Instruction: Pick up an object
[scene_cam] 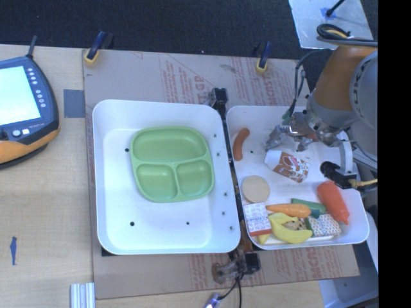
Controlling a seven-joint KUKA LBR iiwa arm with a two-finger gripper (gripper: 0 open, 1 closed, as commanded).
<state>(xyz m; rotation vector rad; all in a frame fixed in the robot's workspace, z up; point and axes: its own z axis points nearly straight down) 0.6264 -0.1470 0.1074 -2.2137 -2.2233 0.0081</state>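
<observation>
We see the claw low over the far part of the right bin, its metal fingers spread apart with nothing between them. The grey arm with its orange band comes in from the right behind it.

Just nearside of the claw lies a small snack packet, white with red and brown print, tilted so that its long axis runs from far-left to near-right; it sits just under the fingertips, though we cannot tell whether they touch it. To the claw's left lies a sausage, its long axis running near to far, leaning slightly right at the far end. Nearer us than the packet rests a round tan biscuit. Well nearside and to the right of the claw a large carrot points its thick end away from us and to the left. A smaller carrot lies crosswise beside a banana and some small boxes along the near wall.

Far left of the claw, the left bin bears a green divided plate.
</observation>
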